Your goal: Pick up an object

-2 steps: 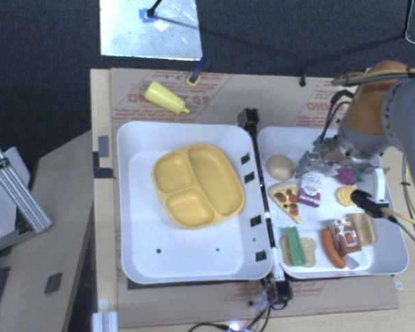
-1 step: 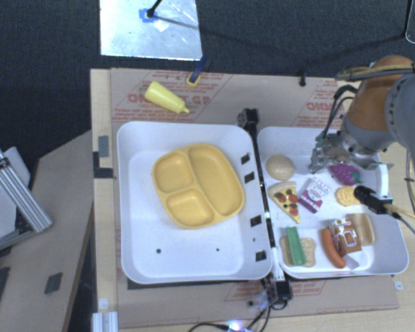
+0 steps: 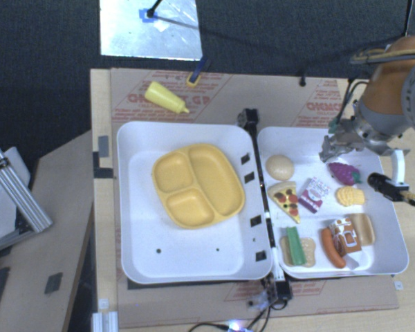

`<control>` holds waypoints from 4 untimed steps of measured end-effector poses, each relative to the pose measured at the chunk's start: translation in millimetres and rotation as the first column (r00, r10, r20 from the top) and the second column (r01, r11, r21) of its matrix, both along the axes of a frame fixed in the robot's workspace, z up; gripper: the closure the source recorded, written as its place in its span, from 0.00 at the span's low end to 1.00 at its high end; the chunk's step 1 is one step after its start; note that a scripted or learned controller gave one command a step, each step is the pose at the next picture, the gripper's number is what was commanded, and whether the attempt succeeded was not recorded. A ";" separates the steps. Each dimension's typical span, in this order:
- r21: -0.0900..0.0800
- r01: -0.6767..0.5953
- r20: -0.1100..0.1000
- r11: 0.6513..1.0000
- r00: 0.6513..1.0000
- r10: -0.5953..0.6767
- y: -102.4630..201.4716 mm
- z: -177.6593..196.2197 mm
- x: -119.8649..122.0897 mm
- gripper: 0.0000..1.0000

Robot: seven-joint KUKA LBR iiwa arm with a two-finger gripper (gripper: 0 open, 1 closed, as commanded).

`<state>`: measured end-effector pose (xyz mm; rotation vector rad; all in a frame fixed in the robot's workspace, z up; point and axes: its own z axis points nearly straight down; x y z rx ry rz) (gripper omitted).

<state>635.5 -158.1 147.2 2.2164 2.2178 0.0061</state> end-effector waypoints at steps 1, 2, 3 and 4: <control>-0.001 -0.004 0.003 1.000 1.000 0.004 -2.3 64.4 7.3 1.00; 0.001 -0.004 -0.002 1.000 1.000 0.004 -2.3 78.8 8.6 1.00; 0.003 -0.007 -0.008 1.000 1.000 0.007 45.4 70.1 -25.2 1.00; 0.003 -0.008 -0.006 1.000 1.000 0.008 93.0 81.8 -58.0 1.00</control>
